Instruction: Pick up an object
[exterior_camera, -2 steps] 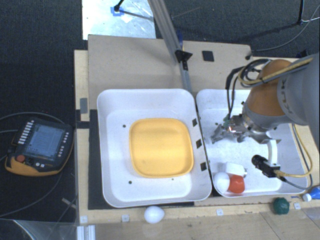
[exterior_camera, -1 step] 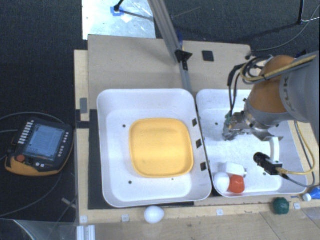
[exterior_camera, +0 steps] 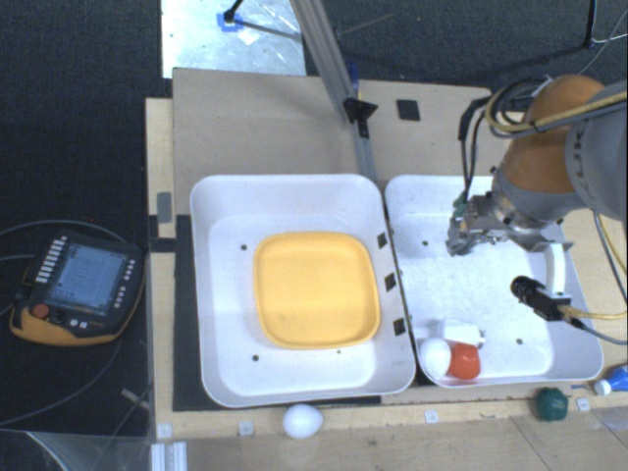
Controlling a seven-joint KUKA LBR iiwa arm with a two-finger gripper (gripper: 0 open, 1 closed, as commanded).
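The gripper (exterior_camera: 465, 232) was observed over the far part of the right-hand bin (exterior_camera: 432, 275), hanging from the grey arm (exterior_camera: 564, 175) with its orange band, which reached in from the right. Whether the fingers were apart or together could not be told from the view; nothing was seen between them. A black cylindrical fitting (exterior_camera: 535, 296) on a cable was seen just right of and nearer than the gripper, above the bin floor.

The loose objects were found grouped in the near corner of the right-hand bin, well apart from the gripper: a white ball (exterior_camera: 434, 354) against the near-left wall, a red-orange ball (exterior_camera: 464, 361) touching it on the right, and a small white block (exterior_camera: 463, 333) just beyond the two. None of them was in contact with the gripper.

In the left-hand bin (exterior_camera: 221, 292) a yellow square plate (exterior_camera: 317, 287) was noted lying flat in the middle.

Outside the bins, a white egg-shaped object (exterior_camera: 302, 420) was recorded on the bench beside the near edge of the left-hand bin, and a dark green ball (exterior_camera: 551, 403) near the near-right corner of the right-hand bin. A handheld control pendant (exterior_camera: 77, 285) with a screen was seen on the dark floor to the far left.
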